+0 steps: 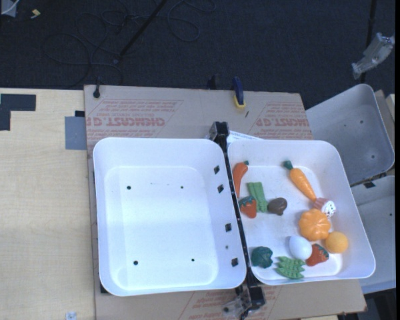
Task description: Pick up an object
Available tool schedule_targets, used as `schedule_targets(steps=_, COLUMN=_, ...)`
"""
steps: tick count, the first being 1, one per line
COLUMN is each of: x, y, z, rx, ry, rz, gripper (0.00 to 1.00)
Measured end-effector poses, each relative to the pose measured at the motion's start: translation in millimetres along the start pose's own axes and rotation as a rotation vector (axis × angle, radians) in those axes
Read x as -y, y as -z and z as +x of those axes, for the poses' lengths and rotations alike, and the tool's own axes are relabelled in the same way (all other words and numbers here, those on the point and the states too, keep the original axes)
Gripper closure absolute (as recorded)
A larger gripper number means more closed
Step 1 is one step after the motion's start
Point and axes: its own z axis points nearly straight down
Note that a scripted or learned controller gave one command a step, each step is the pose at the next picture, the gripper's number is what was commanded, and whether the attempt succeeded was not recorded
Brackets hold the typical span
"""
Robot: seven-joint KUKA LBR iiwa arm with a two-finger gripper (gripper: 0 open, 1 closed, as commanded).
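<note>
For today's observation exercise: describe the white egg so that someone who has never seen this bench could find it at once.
Find the right-hand white bin, the one with the toy food. Look toward its near edge: the white egg lies below the orange pumpkin, between the dark green broccoli and the strawberry. It is the only plain white, smooth piece.

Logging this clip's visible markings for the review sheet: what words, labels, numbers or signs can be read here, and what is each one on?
"CHEMCAST" or close to it, upside down, red print on the cardboard sheet behind the left bin; letters blurred, spelling unsure.
The same red print repeats behind the right bin, near; blurred.
Smaller red lines around both: too small to read.
Toys: no text visible.
</note>
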Motion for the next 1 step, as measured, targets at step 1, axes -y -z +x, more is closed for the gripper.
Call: schedule_targets(steps=1, x=-2.4, y=11.6, z=9.6, rx=-0.005, ry=0.019, rz=-0.002, gripper=1.00)
